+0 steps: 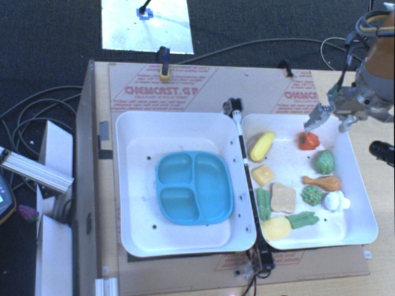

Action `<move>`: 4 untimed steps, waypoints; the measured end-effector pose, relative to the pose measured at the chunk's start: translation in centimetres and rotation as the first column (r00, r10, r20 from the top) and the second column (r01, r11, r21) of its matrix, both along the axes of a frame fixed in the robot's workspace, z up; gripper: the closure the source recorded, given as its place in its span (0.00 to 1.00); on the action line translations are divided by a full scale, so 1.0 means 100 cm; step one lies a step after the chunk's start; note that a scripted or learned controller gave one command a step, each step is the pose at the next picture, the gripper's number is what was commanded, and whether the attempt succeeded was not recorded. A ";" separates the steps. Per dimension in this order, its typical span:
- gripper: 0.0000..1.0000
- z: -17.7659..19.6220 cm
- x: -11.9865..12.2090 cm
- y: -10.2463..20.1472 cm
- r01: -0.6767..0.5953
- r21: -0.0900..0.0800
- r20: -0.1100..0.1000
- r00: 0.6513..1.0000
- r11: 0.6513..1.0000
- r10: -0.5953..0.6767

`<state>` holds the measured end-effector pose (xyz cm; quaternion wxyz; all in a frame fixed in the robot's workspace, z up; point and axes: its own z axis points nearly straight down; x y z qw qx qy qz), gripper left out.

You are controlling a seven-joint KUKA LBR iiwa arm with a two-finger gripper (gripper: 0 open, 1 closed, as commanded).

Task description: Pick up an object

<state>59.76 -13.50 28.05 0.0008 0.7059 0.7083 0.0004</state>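
Observation:
The right bin holds several toy foods. A red tomato lies near its far edge, with a yellow corn cob to its left and a green vegetable to its right. Nearer the front lie a cheese wedge, a drumstick, broccoli, a bread slice and a lemon. My gripper hangs over the bin's far right corner, just above and right of the tomato. It is open, with nothing between its fingers.
The left bin holds a blue divided plate. A black clip sits at the far end of the ridge where the bins meet. Cables trail behind the arm. Cardboard lies under both bins.

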 end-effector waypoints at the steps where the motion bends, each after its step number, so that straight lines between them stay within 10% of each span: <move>1: 0.00 -0.078 0.033 0.043 -0.001 0.001 -0.002 1.000 1.000 0.001; 4: 0.00 -0.095 0.063 0.088 0.002 0.001 0.002 1.000 1.000 -0.002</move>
